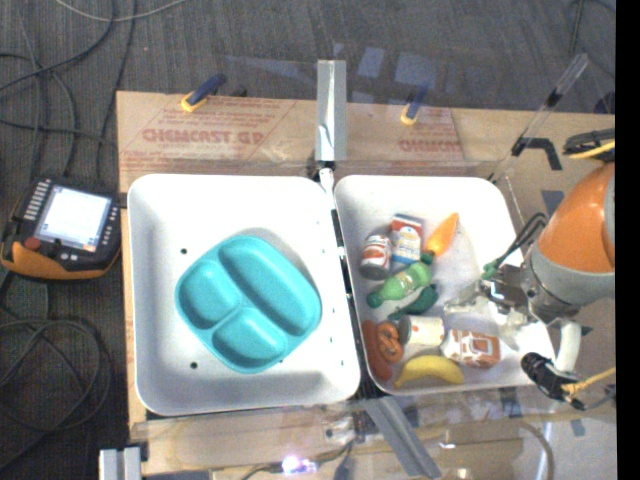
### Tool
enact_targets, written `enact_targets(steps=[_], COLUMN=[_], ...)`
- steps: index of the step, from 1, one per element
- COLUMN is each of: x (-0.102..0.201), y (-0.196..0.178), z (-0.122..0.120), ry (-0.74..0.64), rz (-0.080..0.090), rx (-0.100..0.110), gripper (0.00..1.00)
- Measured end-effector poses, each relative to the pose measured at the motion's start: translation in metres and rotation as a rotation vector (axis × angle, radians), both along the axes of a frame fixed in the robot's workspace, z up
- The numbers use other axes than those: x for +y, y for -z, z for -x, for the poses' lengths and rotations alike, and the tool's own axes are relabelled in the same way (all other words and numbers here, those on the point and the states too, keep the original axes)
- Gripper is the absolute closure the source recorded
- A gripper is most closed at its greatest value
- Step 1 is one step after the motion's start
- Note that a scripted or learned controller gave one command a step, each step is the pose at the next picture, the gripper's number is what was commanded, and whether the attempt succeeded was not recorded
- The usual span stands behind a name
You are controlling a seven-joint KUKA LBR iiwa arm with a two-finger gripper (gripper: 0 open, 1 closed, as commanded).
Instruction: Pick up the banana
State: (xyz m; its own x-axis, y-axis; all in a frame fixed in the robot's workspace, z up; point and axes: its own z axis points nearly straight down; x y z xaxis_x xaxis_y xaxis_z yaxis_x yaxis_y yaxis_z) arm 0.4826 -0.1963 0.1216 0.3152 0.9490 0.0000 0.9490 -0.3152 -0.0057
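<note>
Because of the slanted overhead view and the bulk of the wrist, cannot tell whether the end effector [505, 286] is spread or pressed together; sits at the right edge of the right bin [352, 268], over the clutter, with nothing visibly caught in it. Reaches in from the right on a grey arm with an orange band [588, 220], low enough to suggest an approach to the pile and not a carry.

Lying flat near the front wall of the same bin, the banana [430, 371], yellow and gently curved, close to the front rim. Crowded on most sides: a pretzel [384, 342] just beside its left end, a small red and white carton [471, 348] touching or nearly touching above its right end, a white bottle [420, 329] just behind. Further back, a green bottle [403, 282], a can [376, 253], a little box [405, 240] and a carrot [441, 232], heaped as if dumped in loose.

Resting in the left bin [150, 268], a teal divided plate [250, 301], well apart from everything else.

Judging by the tight neighbours, probably needs a descent from above onto the middle of the fruit, across its narrow width, to avoid pinching the carton instead.
</note>
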Motion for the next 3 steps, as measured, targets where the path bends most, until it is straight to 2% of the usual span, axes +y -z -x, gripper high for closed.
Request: enact_targets(steps=[1,2,3], x=[0.016,0.071,0.083], y=[0.019,-0.027,0.002], z=[-0.028,0.0,-0.011], ry=[-0.068,-0.193,-0.288], rz=[0.002,0.0,0.0], rx=[0.0,0.0,0.0], gripper=[0.0,0.0,0.0])
